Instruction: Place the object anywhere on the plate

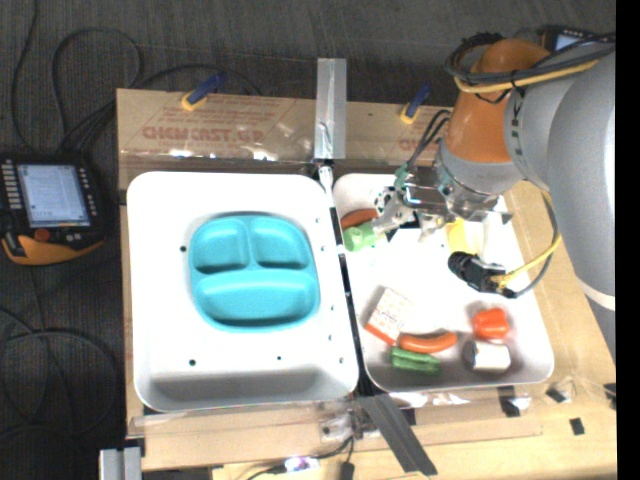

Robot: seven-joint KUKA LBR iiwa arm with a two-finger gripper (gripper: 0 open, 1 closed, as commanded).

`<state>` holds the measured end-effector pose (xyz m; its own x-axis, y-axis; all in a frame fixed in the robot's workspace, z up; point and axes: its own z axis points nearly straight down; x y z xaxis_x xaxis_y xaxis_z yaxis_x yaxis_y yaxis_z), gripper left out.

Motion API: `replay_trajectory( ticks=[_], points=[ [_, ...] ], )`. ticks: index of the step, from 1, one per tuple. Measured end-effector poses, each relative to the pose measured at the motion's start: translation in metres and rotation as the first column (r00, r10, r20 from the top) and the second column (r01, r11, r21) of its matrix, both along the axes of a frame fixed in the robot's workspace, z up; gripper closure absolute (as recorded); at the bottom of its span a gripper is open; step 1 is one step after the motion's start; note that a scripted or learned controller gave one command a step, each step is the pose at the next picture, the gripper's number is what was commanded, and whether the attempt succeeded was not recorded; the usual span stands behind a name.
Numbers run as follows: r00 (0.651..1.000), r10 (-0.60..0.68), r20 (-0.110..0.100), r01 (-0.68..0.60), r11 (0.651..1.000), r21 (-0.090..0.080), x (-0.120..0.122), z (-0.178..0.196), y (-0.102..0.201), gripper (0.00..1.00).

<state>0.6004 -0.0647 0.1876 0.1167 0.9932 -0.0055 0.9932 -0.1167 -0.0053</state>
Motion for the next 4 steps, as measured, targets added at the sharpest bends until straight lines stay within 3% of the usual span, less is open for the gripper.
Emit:
replay_trajectory(
  ticks=[1, 2, 3, 4],
  points=[
    [0.999, -0.039, 0.000, 0.039, 0.999, 0.003, -0.034, -0.007, 0.079, 1.00],
    [0.978, 0.209, -0.001, -0.209, 0.978, 0.006, -0.049, -0.007, 0.162, 1.00],
    [0.978, 0.209, -0.001, -0.209, 0.978, 0.006, -0.049, -0.007, 0.162, 0.00],
    [0.999, 0.046, -0.001, -0.046, 0.999, 0.003, -0.011, -0.035, 0.205, 0.00]
  ],
)
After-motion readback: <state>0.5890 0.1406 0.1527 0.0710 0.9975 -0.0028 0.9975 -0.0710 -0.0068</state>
